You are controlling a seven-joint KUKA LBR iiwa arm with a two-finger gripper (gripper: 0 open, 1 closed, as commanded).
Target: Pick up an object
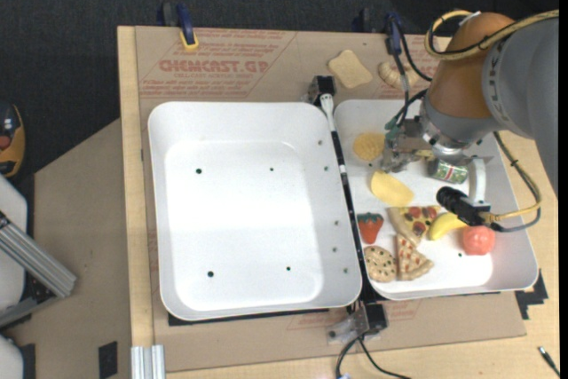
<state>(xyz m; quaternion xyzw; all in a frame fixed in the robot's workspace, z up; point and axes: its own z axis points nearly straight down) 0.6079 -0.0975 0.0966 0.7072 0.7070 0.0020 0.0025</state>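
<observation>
My gripper hangs low over the back left part of the right bin. Just left of it lies a round yellow-orange toy food, and a pale yellow piece sits just in front of it. I see nothing held in the gripper. Toward the front of this bin lie a strawberry, a cookie, pizza slices, a banana and a red tomato. A small can stands under the wrist.
The left bin sits beside the right one, with a black divider between them. On the cardboard behind the right bin lie a toast slice and a beige piece. Blue clamps hold the board's back edge.
</observation>
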